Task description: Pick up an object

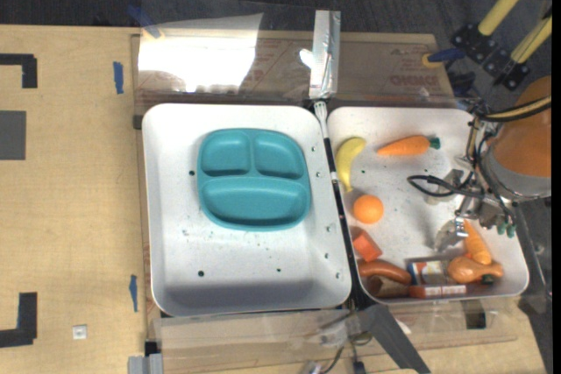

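Now we hover gripper low over right bin, near-right corner; finger state: cannot tell. Orange carrot-like piece just beside, toward near right, long axis slanting far-left to near-right.

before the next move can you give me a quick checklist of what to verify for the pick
1. Hand is over the right bin, where the objects lie: ok.
2. A target sits close to the hand: ok, an orange piece lies right beside it.
3. Something is already held between the fingers: cannot tell, the view is cluttered there.
4. Target has room around it: not ok, it is crowded against other items along the bin's near edge.
5. Easier targets exist: ok, the orange ball and the carrot lie apart from the rest.
6. Teal divided plate in the left bin is away from the arm's path: ok.
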You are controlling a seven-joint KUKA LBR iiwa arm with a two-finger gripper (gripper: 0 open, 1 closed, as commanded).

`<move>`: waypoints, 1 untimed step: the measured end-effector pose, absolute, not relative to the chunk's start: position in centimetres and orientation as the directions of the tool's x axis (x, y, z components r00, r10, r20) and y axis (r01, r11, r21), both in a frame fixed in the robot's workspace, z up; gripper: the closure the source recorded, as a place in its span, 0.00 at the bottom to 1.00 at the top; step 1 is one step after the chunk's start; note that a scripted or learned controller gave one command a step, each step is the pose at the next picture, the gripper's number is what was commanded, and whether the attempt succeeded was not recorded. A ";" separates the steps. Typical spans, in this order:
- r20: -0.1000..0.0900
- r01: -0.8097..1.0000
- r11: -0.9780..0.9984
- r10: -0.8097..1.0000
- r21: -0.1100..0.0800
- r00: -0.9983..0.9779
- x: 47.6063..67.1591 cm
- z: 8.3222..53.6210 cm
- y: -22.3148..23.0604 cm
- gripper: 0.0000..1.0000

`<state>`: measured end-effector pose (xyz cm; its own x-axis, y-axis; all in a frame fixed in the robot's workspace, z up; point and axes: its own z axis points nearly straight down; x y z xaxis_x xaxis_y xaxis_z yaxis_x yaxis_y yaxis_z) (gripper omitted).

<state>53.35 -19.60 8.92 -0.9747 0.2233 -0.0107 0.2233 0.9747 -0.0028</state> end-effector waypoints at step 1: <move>0.028 0.162 0.987 0.161 -0.001 -0.986 64.5 9.1 -16.7 0.00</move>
